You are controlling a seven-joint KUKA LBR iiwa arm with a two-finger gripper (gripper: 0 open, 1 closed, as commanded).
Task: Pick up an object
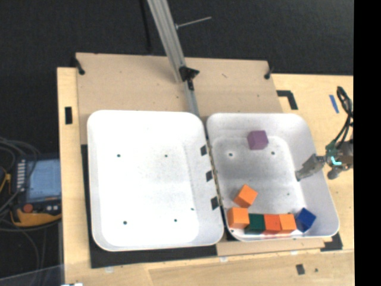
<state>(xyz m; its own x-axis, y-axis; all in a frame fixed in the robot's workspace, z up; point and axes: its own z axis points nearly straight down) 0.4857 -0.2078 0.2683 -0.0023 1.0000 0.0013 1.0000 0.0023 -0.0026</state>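
The right bin [297, 130] holds several small cubes. A purple cube [257, 139] lies alone near its back. An orange cube [246, 195] sits tilted nearer the front. Along the front wall a row runs left to right: an orange cube [239, 217], a green cube [256, 223], two more orange cubes [280, 222] and a blue cube [305, 218]. My gripper [309, 167] reaches in over the bin's right rim, well right of the purple cube and above the blue one. Nothing is visibly held in it.
The left bin [149, 177] lies beside the right one. A slanted metal rail [169, 34] runs from the top down to the gap between the bins. A blue-screened device with cables [36, 186] sits off the bench's left edge.
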